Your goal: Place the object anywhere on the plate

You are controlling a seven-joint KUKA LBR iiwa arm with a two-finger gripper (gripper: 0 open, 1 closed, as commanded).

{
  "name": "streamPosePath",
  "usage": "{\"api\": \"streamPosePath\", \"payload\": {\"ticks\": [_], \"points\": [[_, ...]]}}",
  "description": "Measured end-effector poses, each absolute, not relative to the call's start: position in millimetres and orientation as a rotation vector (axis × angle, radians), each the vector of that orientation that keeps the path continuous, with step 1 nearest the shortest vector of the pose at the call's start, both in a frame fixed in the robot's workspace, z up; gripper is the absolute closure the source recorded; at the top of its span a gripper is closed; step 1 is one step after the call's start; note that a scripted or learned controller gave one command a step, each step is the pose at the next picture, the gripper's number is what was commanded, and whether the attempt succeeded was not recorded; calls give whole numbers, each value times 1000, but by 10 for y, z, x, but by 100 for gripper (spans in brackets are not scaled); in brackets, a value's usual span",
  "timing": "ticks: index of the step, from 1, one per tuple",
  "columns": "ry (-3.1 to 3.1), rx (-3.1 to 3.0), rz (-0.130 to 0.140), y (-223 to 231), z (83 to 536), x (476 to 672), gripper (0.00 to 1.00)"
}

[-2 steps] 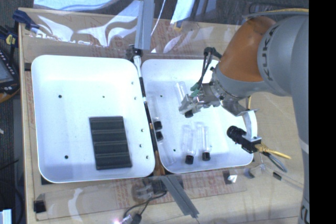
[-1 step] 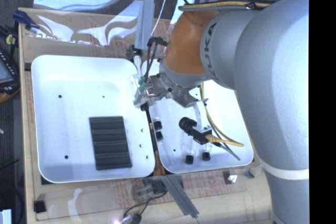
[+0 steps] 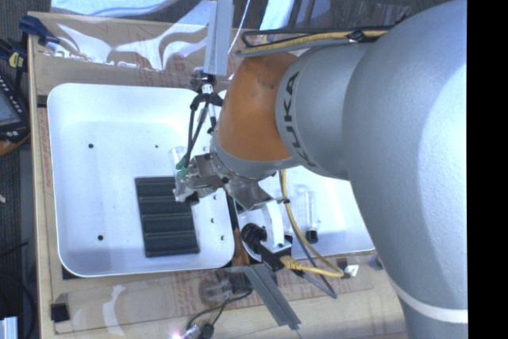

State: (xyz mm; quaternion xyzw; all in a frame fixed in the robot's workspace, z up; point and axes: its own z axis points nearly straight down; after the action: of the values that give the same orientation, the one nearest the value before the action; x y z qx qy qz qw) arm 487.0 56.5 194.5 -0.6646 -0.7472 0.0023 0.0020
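Bench [image 3: 159, 302] bears a white bin [image 3: 87, 171]; ridged dark plate [image 3: 167, 216] at six o'clock; gripper [image 3: 186, 185] at its upper right edge, state unclear.

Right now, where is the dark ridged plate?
The dark ridged plate lies in the left white bin, near its lower right corner, just left of the pincer.

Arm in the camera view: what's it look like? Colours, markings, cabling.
Bulky grey arm with smooth rounded casings and an orange band above the wrist. Dark KUKA lettering runs along the grey shell beside the band. Yellow cables cross the top, more loop below, and thin dark wires lead to the metallic gripper.
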Motion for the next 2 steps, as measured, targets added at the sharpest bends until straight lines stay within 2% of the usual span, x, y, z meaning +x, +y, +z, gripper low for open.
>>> {"api": "streamPosePath", "payload": {"ticks": [1,2], "points": [[-1864,-2524,10,1131,1046,4744,100],[-1641,-2676,0,1714,926,4866,100]]}}
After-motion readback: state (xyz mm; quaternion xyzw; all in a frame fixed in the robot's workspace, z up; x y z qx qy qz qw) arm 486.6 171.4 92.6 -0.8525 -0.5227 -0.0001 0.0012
